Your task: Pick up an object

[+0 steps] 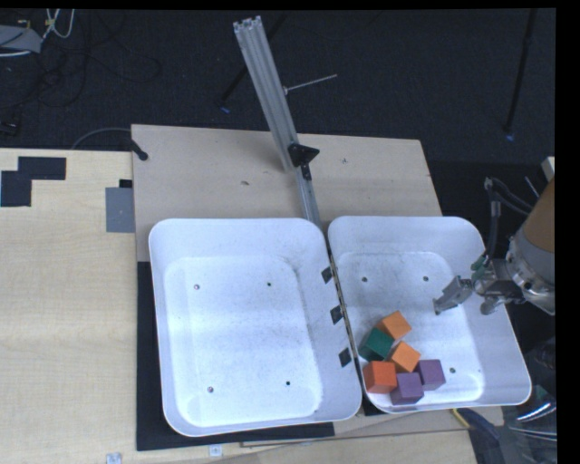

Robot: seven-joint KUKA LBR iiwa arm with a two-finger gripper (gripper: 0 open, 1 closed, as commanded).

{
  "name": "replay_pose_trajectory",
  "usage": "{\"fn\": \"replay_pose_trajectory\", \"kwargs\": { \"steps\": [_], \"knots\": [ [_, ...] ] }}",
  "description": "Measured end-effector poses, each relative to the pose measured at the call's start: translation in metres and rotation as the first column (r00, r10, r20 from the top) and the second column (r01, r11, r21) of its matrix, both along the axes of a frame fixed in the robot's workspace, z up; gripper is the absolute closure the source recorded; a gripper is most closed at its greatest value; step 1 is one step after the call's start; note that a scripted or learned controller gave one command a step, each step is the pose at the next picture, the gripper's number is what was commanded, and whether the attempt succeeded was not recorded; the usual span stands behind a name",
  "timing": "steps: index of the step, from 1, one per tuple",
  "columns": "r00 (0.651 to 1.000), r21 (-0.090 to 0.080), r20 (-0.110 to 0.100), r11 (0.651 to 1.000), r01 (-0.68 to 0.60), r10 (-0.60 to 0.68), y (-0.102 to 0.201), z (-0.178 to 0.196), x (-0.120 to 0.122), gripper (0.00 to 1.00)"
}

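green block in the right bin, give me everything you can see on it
The green block is a small dark-green cube, matte, maybe foam or painted wood. It sits tilted in the cluster at the right bin's near-left corner, pressed against an orange block behind and another to its right. The gripper is apart from it.

From my remote seat I noted a pale wooden bench (272, 177) under even overhead light, with a second light-wood surface (63, 308) butting against it at the left. That left surface carried dark cut-out patches (32, 177) and a grey rectangle (119, 207). A black mat (145, 362) lay beneath the bench's near part. An aluminium rail (269, 100) rose at a slant from the bench's middle — a black bracket (302, 154) clamped on it. Behind, the floor (408, 72) was dark carpet, strewn with cables (54, 23) at the upper left — a thin stand leg (521, 72) at the upper right.
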State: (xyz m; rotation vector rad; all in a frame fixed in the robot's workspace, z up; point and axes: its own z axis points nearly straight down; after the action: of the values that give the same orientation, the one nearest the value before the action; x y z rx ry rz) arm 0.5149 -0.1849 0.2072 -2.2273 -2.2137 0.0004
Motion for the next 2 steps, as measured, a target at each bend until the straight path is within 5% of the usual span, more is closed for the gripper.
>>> {"fn": "replay_pose_trajectory", "kwargs": {
  "steps": [1,2],
  "knots": [
    [1.000,0.004,-0.008,1.000,-0.009,0.009,0.041,-0.070,-0.011,0.00],
    [1.000,-0.003,0.019,1.000,-0.008,0.008,0.034,-0.088,-0.007,0.00]
  ]
}}
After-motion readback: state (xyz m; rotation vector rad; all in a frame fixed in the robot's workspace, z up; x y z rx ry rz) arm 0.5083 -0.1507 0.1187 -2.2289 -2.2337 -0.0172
